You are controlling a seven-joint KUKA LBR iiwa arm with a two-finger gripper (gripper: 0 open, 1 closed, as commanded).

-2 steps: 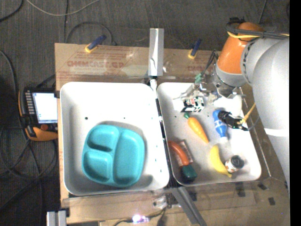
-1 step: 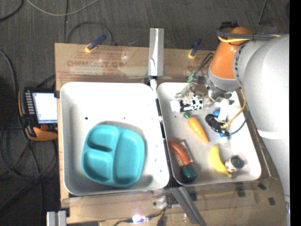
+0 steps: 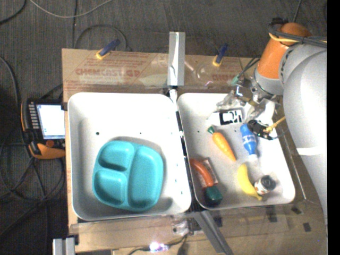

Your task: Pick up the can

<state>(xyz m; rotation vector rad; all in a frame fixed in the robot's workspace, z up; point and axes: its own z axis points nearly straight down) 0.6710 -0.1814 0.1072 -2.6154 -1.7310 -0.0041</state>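
can: a small can (image 3: 265,184) is seen lying in the near right corner of the right bin (image 3: 199,110), just beside the banana (image 3: 245,180).
gripper: the gripper (image 3: 245,104) is placed over the far part of the same bin, well apart from the can; nothing is seen held by it, and how wide it stands cannot be told.
neighbours: a blue bottle (image 3: 248,139) and a carrot (image 3: 224,145) are laid between gripper and can.
left bin: a teal divided tray (image 3: 128,175) is held in the left bin (image 3: 85,110).
done: nothing is judged completed; the can is not yet grasped.
left: approach, closing on the can and lifting are all judged outstanding.
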